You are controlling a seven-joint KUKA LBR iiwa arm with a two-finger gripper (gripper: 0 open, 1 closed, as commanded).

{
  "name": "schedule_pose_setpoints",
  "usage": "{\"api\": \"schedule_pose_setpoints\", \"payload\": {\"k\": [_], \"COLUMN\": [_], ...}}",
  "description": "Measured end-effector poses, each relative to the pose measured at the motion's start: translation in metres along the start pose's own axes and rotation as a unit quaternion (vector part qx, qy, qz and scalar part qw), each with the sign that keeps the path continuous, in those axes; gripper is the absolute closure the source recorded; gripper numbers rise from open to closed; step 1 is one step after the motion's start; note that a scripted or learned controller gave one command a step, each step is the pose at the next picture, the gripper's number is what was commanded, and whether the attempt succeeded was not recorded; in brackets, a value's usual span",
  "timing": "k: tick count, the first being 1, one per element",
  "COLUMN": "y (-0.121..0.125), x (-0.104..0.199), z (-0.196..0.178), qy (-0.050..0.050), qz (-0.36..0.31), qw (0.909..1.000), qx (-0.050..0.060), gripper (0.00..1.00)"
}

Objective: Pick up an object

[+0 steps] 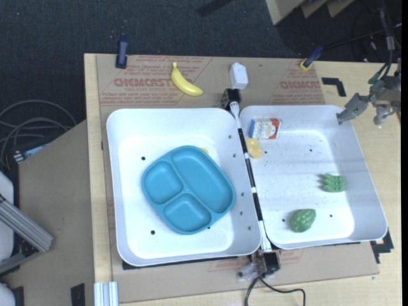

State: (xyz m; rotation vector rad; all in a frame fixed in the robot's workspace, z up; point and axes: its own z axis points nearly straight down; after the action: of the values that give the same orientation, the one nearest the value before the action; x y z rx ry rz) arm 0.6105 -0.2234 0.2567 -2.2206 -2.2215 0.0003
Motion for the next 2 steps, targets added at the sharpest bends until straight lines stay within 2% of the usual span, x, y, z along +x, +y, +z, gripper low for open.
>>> {"api": "schedule_pose_setpoints", "payload": {"k": [1,2], "y": [-0.009,-0.036], "x": [0.0,0.001], "z": [0.048,0.142], "qy": [0.0,0.001], "qz": [0.0,0.0], "qw": [1.0,1.0], "qx": [0.001,0.001], "gripper": [0.0,0.0]}}
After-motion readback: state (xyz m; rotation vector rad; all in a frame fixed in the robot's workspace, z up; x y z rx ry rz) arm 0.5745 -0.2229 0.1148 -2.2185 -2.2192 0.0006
